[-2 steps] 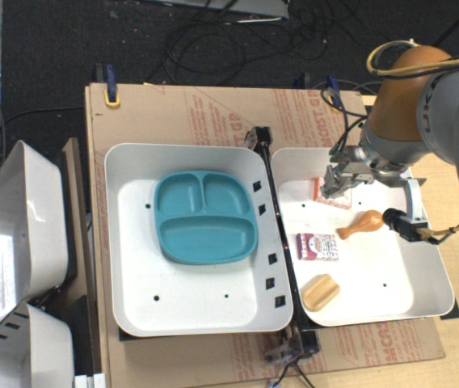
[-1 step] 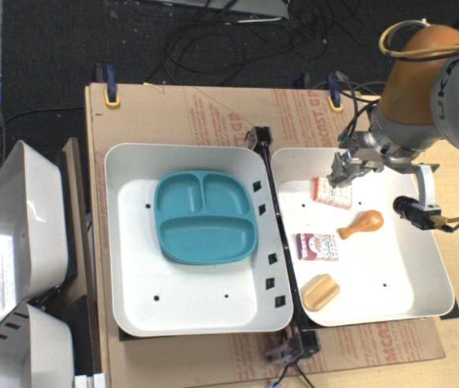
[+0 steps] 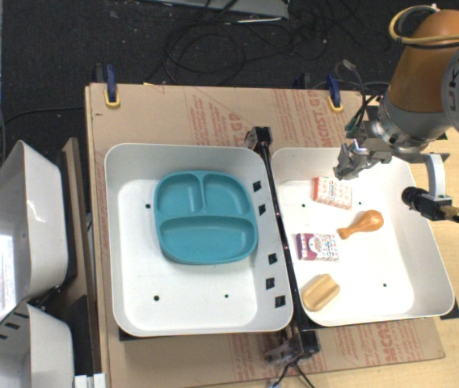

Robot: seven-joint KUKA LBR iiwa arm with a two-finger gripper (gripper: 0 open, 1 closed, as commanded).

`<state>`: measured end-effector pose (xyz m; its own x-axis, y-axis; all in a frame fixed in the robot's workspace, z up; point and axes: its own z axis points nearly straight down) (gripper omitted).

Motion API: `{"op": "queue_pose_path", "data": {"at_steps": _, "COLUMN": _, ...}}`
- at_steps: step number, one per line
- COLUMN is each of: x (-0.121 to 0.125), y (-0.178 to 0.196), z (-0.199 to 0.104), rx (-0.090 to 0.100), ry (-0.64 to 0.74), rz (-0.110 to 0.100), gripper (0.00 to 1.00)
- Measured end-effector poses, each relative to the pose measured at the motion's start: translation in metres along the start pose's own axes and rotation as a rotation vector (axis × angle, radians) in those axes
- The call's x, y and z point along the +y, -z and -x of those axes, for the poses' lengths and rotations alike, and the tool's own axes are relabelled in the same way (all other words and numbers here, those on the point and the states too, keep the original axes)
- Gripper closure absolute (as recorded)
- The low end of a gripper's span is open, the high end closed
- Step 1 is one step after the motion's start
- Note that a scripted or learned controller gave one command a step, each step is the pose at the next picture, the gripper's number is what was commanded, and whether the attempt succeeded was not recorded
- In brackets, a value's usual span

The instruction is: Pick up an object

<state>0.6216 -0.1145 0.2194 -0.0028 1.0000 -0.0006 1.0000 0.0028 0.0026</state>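
Observation:
The right bin [image 3: 423, 293] holds several small items: a red and white packet [image 3: 332, 192] at the back, an orange drumstick-shaped toy [image 3: 361, 224] in the middle, a pink and white carton [image 3: 317, 246] to its left, and a tan bread-like piece [image 3: 320, 291] near the front. My gripper [image 3: 347, 168] hangs over the back of this bin, just above and slightly right of the red and white packet. Nothing shows between its fingers.
The left bin [image 3: 124, 241] holds a teal divided plate [image 3: 205, 217]. A black divider with clips [image 3: 271, 233] runs between the bins. Blue clamps [image 3: 111, 90] sit on the cardboard's far edge. White tubs [image 3: 19, 217] stand off the bench at left.

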Motion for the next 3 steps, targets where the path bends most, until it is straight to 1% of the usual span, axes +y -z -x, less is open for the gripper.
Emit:
{"op": "queue_pose_path", "data": {"at_steps": 1, "x": 0.005, "y": 0.01, "z": -0.059, "rx": 0.001, "ry": 0.004, "rz": -0.001, "gripper": 1.0}}
{"op": "queue_pose_path", "data": {"at_steps": 2, "x": 0.002, "y": 0.021, "z": -0.115, "rx": 0.002, "ry": 0.006, "rz": -0.001, "gripper": 1.0}}
{"op": "queue_pose_path", "data": {"at_steps": 3, "x": 0.0, "y": 0.012, "z": -0.178, "rx": 0.002, "ry": 0.006, "rz": -0.004, "gripper": 1.0}}
